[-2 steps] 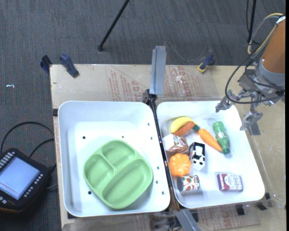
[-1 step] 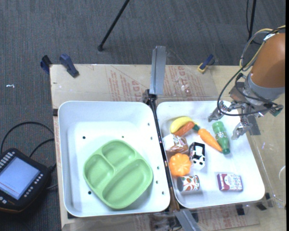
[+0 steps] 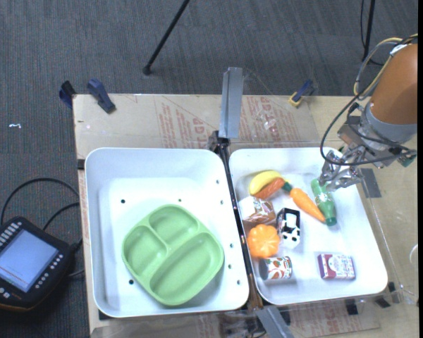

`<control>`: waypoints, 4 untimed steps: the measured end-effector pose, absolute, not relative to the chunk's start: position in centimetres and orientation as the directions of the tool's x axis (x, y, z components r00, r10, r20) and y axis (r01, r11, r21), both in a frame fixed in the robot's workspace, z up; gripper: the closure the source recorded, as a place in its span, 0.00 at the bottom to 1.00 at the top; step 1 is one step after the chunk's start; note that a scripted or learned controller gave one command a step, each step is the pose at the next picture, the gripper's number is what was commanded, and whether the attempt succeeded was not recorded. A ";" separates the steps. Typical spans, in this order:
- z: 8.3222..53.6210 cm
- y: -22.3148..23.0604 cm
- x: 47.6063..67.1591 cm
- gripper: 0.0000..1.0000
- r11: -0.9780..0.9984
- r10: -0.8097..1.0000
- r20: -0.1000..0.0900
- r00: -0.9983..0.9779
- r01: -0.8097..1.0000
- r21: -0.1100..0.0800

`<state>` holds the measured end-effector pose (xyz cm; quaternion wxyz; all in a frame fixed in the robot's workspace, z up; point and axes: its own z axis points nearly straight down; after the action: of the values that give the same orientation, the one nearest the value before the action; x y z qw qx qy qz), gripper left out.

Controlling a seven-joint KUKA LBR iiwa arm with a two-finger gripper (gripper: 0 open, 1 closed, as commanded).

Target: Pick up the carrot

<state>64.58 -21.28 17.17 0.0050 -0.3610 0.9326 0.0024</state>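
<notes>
We find the pincer (image 3: 338, 177) poised over the upper right of the right bin (image 3: 375, 259), just above the green bottle (image 3: 323, 201); whether it is released or clenched we cannot tell. Nothing is seen in its grasp. The carrot (image 3: 307, 203) lies flat just left of the bottle, touching it, with the banana (image 3: 265, 183) and an orange pumpkin (image 3: 263, 239) further left. We judge the approach step in hand. The next move calls for a small shift left and a descent clear of the bottle.
</notes>
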 end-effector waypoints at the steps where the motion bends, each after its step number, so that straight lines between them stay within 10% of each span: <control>1: 17.2 -21.3 64.6 0.00 0.739 -0.673 -0.011 -0.739 -0.673 0.001; 4: 19.1 -20.9 64.6 0.00 -0.128 -0.992 -0.006 0.129 -0.992 -0.003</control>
<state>64.56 -20.92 19.08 0.0032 -0.7512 0.6601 0.0012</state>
